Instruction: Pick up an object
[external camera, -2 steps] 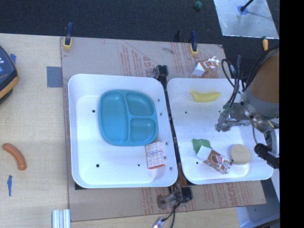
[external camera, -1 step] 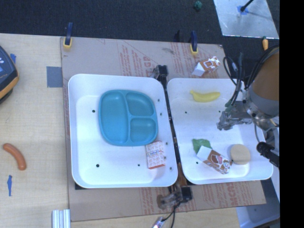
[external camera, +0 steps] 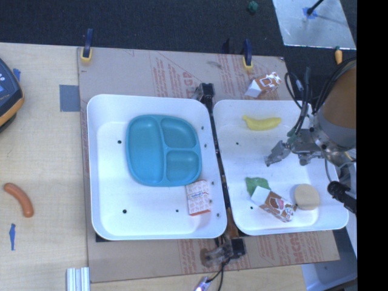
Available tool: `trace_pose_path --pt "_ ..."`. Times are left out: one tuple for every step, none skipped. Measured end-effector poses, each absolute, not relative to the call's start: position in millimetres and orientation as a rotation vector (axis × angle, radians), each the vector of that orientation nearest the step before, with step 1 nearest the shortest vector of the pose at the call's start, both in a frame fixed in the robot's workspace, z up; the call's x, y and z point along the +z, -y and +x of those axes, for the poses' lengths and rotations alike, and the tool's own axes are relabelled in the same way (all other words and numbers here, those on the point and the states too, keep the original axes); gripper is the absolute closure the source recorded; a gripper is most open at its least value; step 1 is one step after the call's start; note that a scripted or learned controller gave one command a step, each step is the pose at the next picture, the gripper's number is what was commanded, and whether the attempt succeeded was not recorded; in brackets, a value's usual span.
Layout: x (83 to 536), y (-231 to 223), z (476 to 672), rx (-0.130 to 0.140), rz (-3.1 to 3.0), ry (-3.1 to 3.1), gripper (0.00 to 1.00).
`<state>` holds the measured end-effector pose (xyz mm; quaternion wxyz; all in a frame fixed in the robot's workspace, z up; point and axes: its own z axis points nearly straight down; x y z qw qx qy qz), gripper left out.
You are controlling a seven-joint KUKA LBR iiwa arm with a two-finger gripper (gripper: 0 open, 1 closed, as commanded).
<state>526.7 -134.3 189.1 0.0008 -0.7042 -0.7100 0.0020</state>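
In the right bin lie a yellow banana at the back, a green piece, a brown and white carton and a beige round object near the front. My gripper hangs over the middle of this bin, below the banana and above the green piece, with nothing seen in its grasp. The left bin holds a blue divided plate and a small red and white packet.
A second small carton lies on the cardboard behind the right bin. A red sausage rests on the bench far left, near a dark device. The arm's body and cables crowd the right bin's right side.
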Motion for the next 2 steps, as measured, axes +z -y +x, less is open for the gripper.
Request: trace_pose_path --pt "103.9 128.4 597.2 0.005 -2.215 2.225 0.0" --pt "91.7 185.5 655.6 0.004 -2.215 2.223 0.0"
